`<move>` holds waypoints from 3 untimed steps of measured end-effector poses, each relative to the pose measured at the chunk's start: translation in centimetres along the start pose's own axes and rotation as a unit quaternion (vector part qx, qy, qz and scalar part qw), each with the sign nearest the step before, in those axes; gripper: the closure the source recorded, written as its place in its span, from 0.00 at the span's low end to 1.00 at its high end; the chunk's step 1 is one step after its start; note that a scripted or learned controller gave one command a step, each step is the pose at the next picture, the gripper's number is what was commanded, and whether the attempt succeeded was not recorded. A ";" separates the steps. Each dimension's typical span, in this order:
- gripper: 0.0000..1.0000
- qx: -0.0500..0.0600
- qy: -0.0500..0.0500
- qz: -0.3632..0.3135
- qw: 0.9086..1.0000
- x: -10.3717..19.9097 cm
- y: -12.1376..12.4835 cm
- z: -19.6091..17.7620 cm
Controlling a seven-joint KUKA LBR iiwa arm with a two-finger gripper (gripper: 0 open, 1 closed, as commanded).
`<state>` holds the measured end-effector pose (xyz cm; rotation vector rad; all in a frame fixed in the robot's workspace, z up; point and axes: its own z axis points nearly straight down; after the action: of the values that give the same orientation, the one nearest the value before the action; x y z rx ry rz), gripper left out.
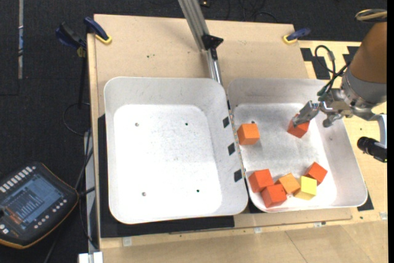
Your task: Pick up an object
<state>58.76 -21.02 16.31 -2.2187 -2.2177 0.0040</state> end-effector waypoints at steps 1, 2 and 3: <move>0.00 -0.001 0.000 0.000 1.000 -0.4 0.3 4.4; 1.00 -0.003 -0.001 0.000 1.000 -0.4 0.4 3.2; 1.00 -0.007 -0.003 -0.001 1.000 -0.8 0.6 -3.2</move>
<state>59.40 -21.80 19.53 -2.2257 -2.2295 -0.0051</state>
